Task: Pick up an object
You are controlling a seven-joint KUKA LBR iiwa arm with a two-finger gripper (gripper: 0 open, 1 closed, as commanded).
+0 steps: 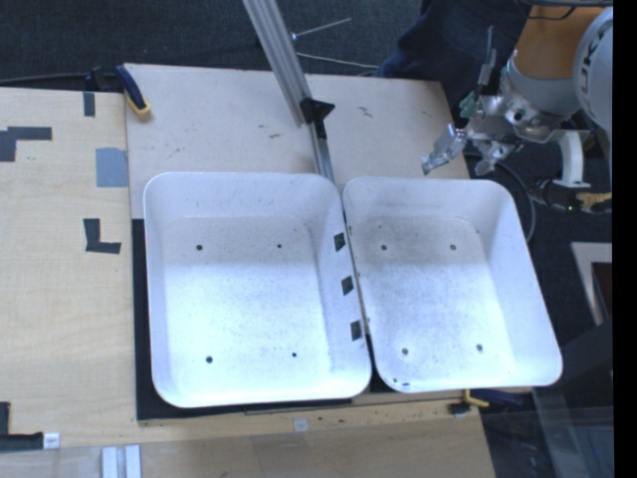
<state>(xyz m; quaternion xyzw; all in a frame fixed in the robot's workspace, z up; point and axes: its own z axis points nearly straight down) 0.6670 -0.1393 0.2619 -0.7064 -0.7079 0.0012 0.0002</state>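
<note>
My gripper (462, 161) hangs above the bench just past the far rim of the right bin (518, 267), near that bin's back right corner. Its two grey fingers (439, 157) are spread apart and point down and to the left, with nothing between them. The grey arm with its orange band (562, 28) comes in from the upper right. The left bin (159, 267) and the right bin show their white, dark-speckled floors, and I see no loose object lying on either floor.
A slanted aluminium post (279, 43) rises from the bench behind the seam between the bins. Small black tabs (347, 285) line that seam. A yellow-handled clamp (134, 93) sits at the far left, and cables (557, 192) hang right of the right bin.
</note>
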